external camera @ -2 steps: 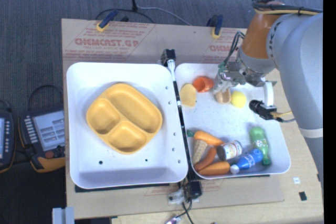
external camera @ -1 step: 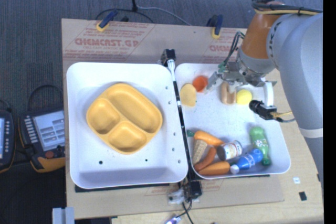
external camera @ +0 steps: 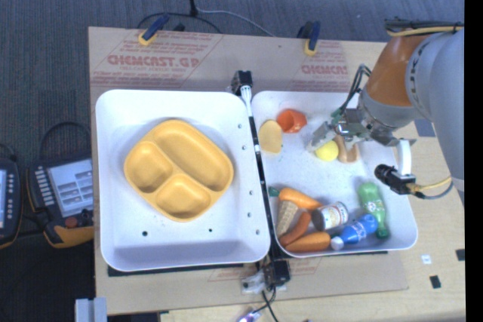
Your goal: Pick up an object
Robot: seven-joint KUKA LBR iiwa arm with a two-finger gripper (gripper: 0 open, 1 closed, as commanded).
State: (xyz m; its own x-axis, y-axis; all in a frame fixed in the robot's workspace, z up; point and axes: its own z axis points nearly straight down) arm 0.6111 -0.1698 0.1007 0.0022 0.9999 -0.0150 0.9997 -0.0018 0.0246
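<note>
Left bin: yellow divided plate; right bin: toy food, gripper.

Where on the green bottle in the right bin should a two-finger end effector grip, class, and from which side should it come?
Probably across the middle of the green bottle, coming straight down from above. It lies on its side near the right bin's right wall, its length running up and down the view, so the fingers should close left to right across its narrow width. The blue bottle lies close at its lower end.
</note>
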